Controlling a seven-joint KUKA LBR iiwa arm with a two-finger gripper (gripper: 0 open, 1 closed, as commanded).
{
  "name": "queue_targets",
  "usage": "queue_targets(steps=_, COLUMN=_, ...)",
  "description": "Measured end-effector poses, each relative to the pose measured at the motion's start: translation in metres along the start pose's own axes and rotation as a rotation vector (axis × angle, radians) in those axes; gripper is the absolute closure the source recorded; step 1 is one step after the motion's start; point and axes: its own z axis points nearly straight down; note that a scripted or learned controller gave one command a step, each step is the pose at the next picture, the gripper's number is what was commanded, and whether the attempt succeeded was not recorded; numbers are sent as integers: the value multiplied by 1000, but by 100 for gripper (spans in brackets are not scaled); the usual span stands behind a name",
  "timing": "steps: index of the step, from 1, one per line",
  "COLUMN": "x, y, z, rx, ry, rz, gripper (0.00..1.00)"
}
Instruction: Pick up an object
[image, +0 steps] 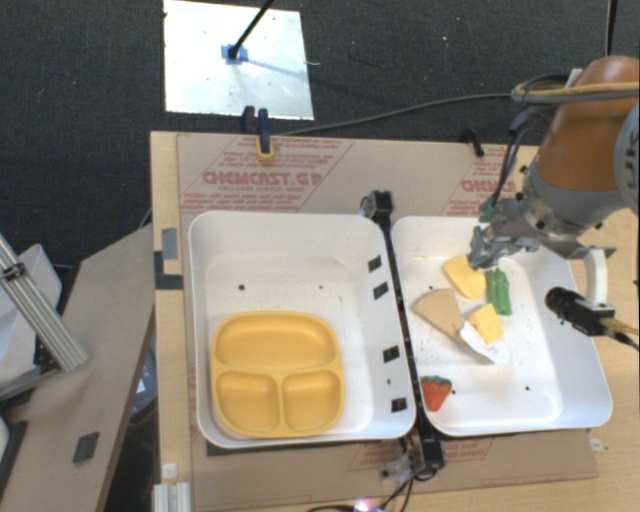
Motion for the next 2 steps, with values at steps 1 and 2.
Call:
queue_targets(steps=1, x=49, y=-10, z=-4, rx=0, ry=-1, rz=2, gripper=100)
queue_targets(steps=2, x=102, y=-26, z=-4, rx=1, ry=-1, rz=1, gripper=100)
